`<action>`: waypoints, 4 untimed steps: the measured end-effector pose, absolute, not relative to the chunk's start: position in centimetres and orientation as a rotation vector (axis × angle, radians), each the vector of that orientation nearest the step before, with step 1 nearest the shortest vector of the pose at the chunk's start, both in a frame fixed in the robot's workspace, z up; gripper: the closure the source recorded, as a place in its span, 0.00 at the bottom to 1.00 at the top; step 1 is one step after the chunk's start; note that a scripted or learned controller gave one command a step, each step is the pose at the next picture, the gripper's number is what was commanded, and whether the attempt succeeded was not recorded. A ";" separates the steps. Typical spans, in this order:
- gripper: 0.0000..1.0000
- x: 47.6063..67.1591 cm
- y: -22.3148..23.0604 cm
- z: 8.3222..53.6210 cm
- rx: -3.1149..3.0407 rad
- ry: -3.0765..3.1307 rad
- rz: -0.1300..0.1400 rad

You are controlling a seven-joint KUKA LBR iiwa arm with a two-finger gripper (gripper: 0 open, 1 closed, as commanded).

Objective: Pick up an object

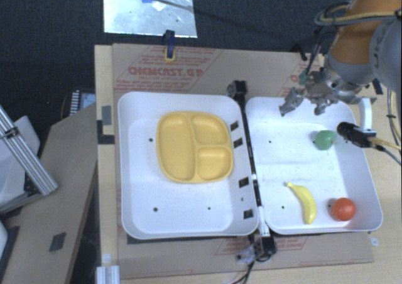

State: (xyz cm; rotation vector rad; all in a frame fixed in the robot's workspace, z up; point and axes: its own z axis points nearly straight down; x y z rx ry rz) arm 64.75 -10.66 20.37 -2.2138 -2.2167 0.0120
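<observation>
In the right bin (276,151) lie a yellow banana (304,201) near the front, an orange-red round fruit (343,208) at the front right corner, and a green round fruit (325,139) near the right wall. My gripper (304,106) hangs over the bin's back edge, its two grey fingers spread apart with nothing between them. It is up and to the left of the green fruit, apart from it.
The left bin (138,201) holds a yellow divided plate (193,146). A black divider strip (246,157) runs between the bins. Cardboard lies under both bins. A shiny metal sheet (149,0) lies beyond the bench at the back.
</observation>
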 end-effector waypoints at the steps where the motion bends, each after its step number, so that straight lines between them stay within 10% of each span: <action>1: 0.00 65.0 -10.6 21.2 -2.219 -2.226 -0.001; 4: 0.00 64.6 -10.5 8.5 -2.218 -2.226 -0.001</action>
